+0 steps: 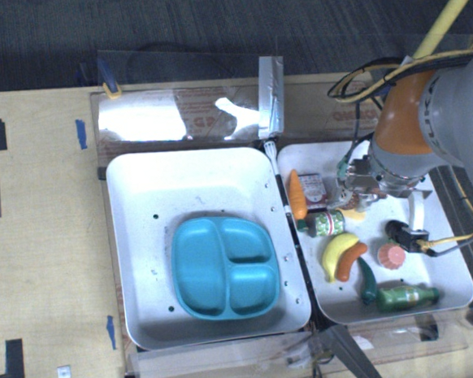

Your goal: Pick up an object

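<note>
Wooden tabletop (47, 264) with two white bins. Tool (353, 193) low in right bin (460, 285), near banana (338, 251) and carrot (296, 194). Cannot tell grip state.

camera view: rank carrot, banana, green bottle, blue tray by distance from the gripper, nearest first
From the gripper:
1. Carrot, to its left by the bin's left wall.
2. Banana, below and left, mid-bin.
3. Green bottle, at the bin's bottom edge.
4. Blue tray, in the left bin.
</note>
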Controlling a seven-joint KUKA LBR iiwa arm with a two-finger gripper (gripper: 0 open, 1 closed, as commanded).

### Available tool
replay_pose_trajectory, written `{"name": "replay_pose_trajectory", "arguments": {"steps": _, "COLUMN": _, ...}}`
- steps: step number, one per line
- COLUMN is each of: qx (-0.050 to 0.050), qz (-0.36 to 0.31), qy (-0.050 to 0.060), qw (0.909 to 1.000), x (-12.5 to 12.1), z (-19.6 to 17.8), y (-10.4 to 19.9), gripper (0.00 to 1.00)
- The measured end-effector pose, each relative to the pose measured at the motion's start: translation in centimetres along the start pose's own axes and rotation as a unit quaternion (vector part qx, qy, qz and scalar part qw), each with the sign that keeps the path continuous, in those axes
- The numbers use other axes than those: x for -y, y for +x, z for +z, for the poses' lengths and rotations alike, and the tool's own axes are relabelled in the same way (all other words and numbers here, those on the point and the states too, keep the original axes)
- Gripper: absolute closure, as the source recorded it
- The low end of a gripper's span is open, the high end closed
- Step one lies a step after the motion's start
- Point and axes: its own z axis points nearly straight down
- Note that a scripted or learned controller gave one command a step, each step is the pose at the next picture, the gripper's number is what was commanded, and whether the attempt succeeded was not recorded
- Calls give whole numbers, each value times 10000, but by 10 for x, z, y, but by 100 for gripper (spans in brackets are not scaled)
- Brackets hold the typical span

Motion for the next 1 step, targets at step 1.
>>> {"name": "replay_pose_trajectory", "arguments": {"steps": 1, "qx": -9, "qz": 40, "qy": 19, "qw": 10000, "x": -3, "z": -86, "y": 73, "gripper": 100}}
